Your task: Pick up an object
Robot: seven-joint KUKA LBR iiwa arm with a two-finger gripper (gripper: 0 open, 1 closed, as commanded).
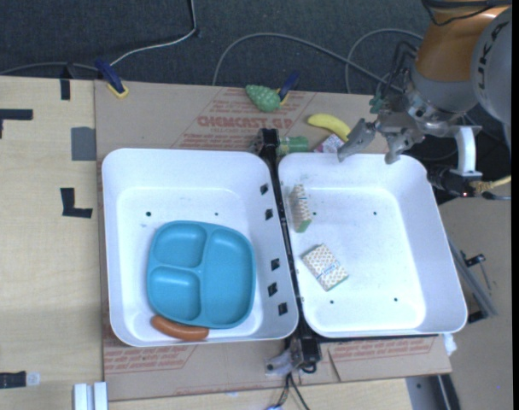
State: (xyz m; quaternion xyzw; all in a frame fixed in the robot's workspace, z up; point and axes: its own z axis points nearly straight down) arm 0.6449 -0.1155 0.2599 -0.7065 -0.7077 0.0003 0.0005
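- Hovering at the right bin's point(413, 314) one o'clock rim, the gripper point(372, 141) hangs spread open, holding nothing.
- Patterned packet point(325, 266) lies mid-bin, toward seven o'clock.
- Flat packet could slip free if the fingers close too high.

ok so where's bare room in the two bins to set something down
Right bin: most of the floor is bare to the right of the small packet and the item by the divider. Left bin: a bare strip above the blue plate; its lower part is crowded by the plate and the sausage.
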